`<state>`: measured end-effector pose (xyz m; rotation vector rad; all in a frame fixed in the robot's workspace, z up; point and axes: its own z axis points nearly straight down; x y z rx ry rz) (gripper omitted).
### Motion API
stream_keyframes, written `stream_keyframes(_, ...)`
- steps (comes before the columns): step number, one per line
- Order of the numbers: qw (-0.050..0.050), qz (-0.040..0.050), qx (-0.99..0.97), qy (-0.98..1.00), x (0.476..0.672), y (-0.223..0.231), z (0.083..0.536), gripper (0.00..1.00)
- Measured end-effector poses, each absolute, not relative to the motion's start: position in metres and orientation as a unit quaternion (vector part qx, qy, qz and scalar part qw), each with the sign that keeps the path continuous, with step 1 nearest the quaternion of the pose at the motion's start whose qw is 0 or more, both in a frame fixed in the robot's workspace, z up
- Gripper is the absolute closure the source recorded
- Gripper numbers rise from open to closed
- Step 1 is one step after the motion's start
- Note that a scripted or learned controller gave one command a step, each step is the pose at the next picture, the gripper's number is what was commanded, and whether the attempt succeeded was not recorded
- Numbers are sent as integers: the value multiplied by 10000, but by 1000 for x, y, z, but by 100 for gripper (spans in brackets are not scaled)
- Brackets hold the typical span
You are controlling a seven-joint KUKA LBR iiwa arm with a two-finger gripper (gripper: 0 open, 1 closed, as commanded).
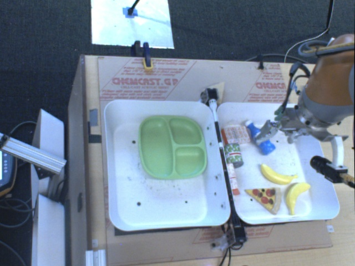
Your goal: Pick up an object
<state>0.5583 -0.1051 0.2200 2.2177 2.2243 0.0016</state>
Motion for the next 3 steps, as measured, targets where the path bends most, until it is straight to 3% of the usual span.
stream_keyframes(1,13,5,7068,7074,577,-145,85,0)
stream_keyframes(2,2,1,7069,7073,542,-152,84,0)
stream_keyframes(3,-1,3,7063,7079,523,-128,84,0)
